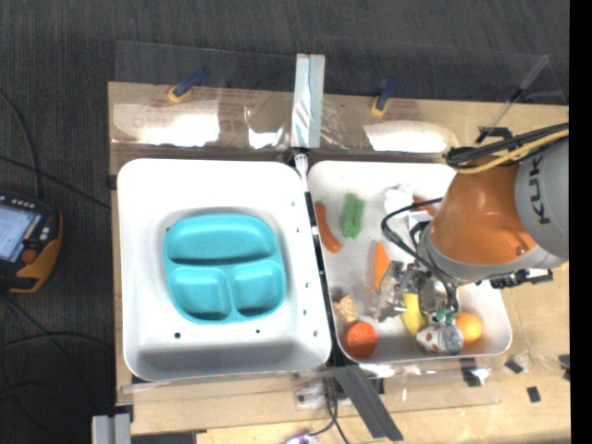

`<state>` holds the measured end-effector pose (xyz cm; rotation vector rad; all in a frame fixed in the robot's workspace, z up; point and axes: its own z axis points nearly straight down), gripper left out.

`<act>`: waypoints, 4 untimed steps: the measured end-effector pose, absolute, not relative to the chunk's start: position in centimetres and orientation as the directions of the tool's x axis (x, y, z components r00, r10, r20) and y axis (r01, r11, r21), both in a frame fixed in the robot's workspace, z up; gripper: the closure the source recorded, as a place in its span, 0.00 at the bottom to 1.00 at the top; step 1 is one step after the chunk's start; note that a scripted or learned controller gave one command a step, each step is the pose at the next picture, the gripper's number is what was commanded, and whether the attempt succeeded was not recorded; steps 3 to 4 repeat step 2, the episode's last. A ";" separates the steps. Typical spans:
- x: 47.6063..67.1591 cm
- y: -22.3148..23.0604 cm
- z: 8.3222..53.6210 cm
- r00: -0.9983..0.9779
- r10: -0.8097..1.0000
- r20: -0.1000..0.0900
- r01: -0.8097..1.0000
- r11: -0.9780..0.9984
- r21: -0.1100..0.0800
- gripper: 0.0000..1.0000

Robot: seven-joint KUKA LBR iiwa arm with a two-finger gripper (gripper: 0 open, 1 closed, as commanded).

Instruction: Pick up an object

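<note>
My gripper (407, 296) is low inside the right bin (344, 185), under the orange wrist band. A yellow object (412, 316) lies directly at its tip, touching or nearly so; I cannot see whether the fingers close on it. Around it lie an orange carrot-like stick (380, 263), a red-orange tomato (361, 338), a small tan piece (346, 307), an orange fruit (470, 326) and a small can (442, 339). A green pickle shape (351, 215) and a red-orange pepper (326, 229) rest toward the bin's left and back.
The left bin (139, 248) holds a turquoise three-compartment tray (225, 265). Black cables loop off the arm over the right bin's back part. A handheld controller (23, 239) sits off the bench at far left.
</note>
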<state>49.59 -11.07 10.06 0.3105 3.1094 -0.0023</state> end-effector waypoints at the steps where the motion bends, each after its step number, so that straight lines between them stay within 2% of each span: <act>1: 49.6 -11.1 10.1 -0.980 0.198 -0.017 0.198 0.980 0.000 0.00; 2: 53.6 -11.8 8.9 -0.990 0.140 -0.004 0.140 0.990 -0.001 0.00; 4: 53.6 -11.8 8.9 -0.990 0.140 -0.004 0.140 0.990 -0.001 0.00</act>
